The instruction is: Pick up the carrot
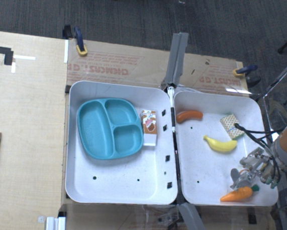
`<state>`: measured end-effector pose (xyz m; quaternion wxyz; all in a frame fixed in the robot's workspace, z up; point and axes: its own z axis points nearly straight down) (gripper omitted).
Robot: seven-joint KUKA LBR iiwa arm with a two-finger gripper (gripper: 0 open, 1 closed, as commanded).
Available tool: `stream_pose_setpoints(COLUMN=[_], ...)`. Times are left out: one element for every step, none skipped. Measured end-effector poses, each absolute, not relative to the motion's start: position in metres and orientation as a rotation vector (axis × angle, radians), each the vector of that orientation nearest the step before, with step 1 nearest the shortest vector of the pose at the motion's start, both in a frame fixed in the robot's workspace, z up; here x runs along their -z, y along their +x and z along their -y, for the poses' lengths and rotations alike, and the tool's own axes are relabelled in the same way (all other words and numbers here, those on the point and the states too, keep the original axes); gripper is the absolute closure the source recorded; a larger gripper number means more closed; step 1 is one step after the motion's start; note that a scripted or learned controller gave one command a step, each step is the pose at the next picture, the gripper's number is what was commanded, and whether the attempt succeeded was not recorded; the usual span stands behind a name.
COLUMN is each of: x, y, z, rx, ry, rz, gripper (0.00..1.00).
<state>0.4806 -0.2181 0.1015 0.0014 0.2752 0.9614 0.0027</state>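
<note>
Two white bins (pixel 80 146) are being counted on the table (pixel 24 95), holding one blue divided plate (pixel 110 129), one small box (pixel 149 122), one sausage (pixel 189 116), one banana (pixel 220 144), one patterned packet (pixel 230 124) and one carrot (pixel 237 194).

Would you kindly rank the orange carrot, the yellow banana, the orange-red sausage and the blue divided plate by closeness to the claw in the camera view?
1. Orange carrot, right bin's near right corner, just beneath the claw.
2. Yellow banana, middle of the right bin.
3. Orange-red sausage, right bin's far left corner.
4. Blue divided plate, left bin.
</note>
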Motion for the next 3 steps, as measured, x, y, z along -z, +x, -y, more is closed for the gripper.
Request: stream_pose_setpoints(x=[-0.111, -0.111, -0.092], y=[0.482, 0.482, 0.479], z=[0.218, 0.218, 0.202], rx=[-0.009, -0.009, -0.002], ry=[0.862, 0.862, 0.830], rz=[-3.014, -3.014, -3.028], gripper=[1.00, 0.00, 0.00])
